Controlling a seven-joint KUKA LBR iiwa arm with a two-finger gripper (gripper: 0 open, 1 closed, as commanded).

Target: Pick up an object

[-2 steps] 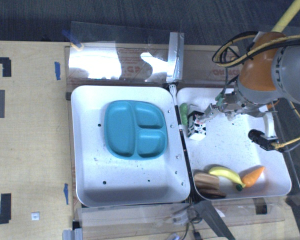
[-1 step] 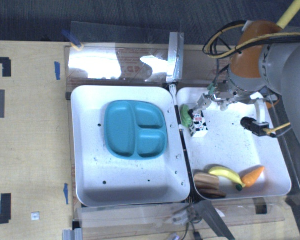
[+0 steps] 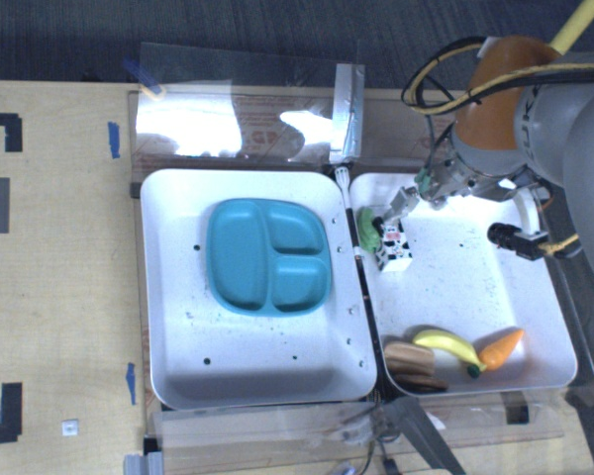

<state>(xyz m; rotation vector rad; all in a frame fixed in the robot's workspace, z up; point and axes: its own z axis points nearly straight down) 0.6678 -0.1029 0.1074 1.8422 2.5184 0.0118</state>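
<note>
Wooden bench (image 3: 49, 265) is carrying two bins; the left bin (image 3: 168, 364) is holding a teal tray (image 3: 267, 255). Reaching over the right bin (image 3: 535, 265), the tool (image 3: 391, 228), its opening unreadable, is hovering by a green object (image 3: 367, 228); banana (image 3: 445, 344) and carrot (image 3: 502, 346) are lying near the front.

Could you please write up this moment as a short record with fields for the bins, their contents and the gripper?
left bin: holds a blue divided plate
right bin: green object at the left wall; banana, carrot and wooden block along the near edge
gripper: low over the right bin's left side, beside the green object
grasp: nothing visibly held
arm: reaches in from the right
</note>
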